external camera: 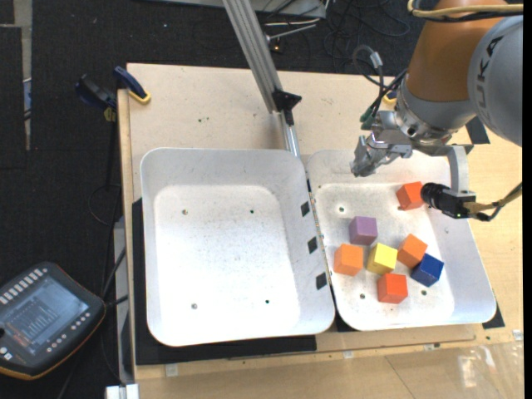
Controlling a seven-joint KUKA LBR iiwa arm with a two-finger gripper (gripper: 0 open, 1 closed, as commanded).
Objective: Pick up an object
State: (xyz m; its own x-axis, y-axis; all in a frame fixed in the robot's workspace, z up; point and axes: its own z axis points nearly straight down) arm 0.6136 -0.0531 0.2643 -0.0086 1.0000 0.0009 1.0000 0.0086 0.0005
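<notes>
Several small blocks lie in the right bin (465, 306): a purple block (363, 229), a yellow block (383, 258), an orange block (349, 259) left of the yellow one, another orange block (411, 250) to its right, a blue block (428, 269), a red-orange block (392, 288) at the front and a lone orange block (409, 195) near the back. My gripper (364, 166) hangs over the bin's back left corner, above and behind the purple block, with nothing visibly in it.
The left bin (166, 223) stands beside the right one, separated by a shared rim with black clips. A slanted metal pole (258, 56) rises behind the bins. A black camera module (445, 199) on a bracket hangs by the lone orange block. A teach pendant (41, 314) lies at the lower left.
</notes>
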